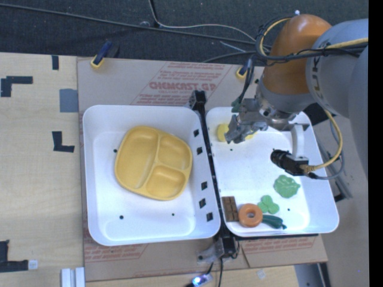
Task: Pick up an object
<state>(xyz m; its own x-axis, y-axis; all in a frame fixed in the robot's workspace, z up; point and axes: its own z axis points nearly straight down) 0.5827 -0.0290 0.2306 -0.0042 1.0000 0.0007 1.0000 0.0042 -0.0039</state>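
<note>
My gripper hangs low over the back left part of the right bin. A yellow object lies right beside its fingertips, partly hidden by them. Whether it is held I cannot tell. Toward the bin's front lie a light green toy, a small green piece, an orange ring, a dark green piece and a brown block.
The left bin holds a yellow compartment plate. A black divider with clips runs between the bins. A black cable connector hangs over the right bin, near the arm.
</note>
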